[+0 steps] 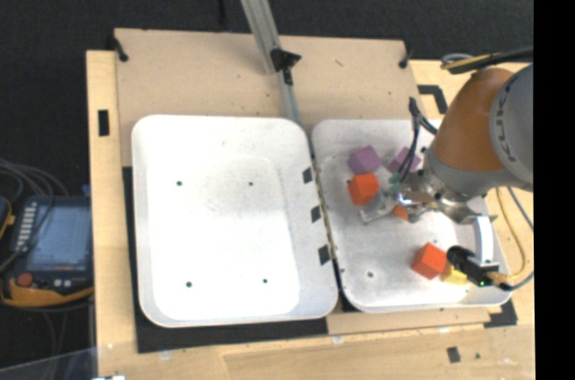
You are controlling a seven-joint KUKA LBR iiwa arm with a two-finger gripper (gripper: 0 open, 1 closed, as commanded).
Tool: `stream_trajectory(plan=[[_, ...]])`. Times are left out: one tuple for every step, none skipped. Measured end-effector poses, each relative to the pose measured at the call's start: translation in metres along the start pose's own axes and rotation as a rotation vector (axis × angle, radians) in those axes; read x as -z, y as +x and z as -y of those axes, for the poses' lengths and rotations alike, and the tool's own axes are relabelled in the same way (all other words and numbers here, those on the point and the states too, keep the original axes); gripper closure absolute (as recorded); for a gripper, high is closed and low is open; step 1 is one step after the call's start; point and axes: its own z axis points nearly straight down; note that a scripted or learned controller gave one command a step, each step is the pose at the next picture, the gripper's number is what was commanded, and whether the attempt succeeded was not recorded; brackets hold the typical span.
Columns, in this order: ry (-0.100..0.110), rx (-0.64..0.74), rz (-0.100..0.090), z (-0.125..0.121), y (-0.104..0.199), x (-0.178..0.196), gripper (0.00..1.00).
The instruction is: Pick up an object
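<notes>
- Here, the orange cube [363, 188] lies in the right bin [377, 284], touching a purple block [364, 159].
- End effector [395, 206] sits just right of the orange cube; grip state cannot be determined.
- Second orange block [429, 260] lies near the bin's lower rim.
- Left bin [216, 216] adjoins.

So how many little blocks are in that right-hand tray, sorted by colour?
Orange blocks: 2, one orange cube near the tray's middle and one orange cube toward its lower right
Purple blocks: 2, one pale purple cube and one purple piece partly hidden by the arm
Total: 4 that I can see; the arm may hide more.
</notes>
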Motion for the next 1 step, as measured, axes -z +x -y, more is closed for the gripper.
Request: stream_trajectory(plan=[[-0.006,-0.001,0.002,-0.0011,-0.0018,-0.0291,0.0]])
